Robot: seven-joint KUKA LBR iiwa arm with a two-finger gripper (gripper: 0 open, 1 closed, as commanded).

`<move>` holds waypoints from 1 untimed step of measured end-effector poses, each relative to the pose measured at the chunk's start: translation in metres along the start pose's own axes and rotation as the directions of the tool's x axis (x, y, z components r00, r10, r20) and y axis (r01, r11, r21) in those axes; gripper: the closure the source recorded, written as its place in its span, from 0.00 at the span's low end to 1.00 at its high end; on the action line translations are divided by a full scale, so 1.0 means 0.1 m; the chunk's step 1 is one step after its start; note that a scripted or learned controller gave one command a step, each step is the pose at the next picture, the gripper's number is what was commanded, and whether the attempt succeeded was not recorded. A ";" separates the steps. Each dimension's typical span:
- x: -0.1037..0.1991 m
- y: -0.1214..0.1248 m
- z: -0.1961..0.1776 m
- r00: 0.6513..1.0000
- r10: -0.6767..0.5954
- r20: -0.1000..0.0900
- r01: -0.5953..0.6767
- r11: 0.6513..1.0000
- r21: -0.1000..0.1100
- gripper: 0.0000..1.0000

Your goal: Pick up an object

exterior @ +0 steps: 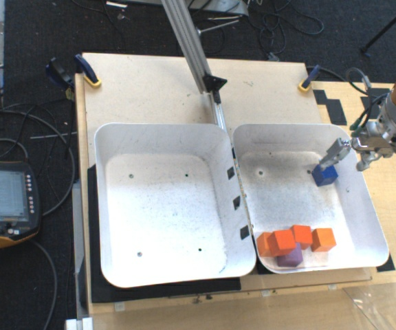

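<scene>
A blue cube lies in the right bin, in its upper right part. My gripper hangs over that bin's right side, coming in from the right edge. Its fingers stand apart, open. The left finger slants down to the cube's top edge and seems to touch it. The cube sits at that fingertip, not between the two fingers. Three orange blocks and a purple block are bunched at the right bin's front edge.
The left bin sits beside the right one, sharing a middle wall. A slanted metal rail runs from the top of the view down to the bins' junction. Clamps mark the board's far corners.
</scene>
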State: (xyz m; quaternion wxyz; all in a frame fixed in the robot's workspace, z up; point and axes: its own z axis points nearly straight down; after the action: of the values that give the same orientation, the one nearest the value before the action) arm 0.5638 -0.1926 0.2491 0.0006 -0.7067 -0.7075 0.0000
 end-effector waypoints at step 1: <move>0.20 0.25 0.08 1.000 -0.005 0.002 0.005 1.000 -0.003 0.00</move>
State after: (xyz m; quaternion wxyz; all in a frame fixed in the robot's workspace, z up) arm 0.5890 -0.1729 0.2407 -0.0011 -0.7049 -0.7093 -0.0005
